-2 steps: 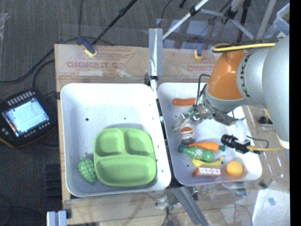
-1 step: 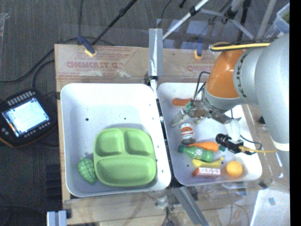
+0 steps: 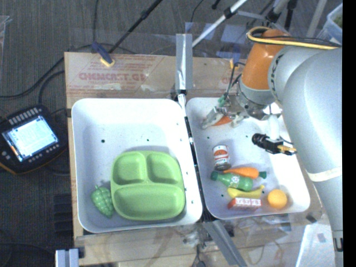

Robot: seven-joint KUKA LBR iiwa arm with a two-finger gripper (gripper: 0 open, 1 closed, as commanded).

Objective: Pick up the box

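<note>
Work in the right bin (image 3: 289,202). The gripper (image 3: 222,117) hangs over that bin's far left part, fingers spread apart, with an orange piece showing between them; whether they grip it cannot be judged. The box (image 3: 245,203), red and white, lies flat at the near rim, long axis left-right, just beside the orange (image 3: 277,198), well toward you from the gripper.
</note>
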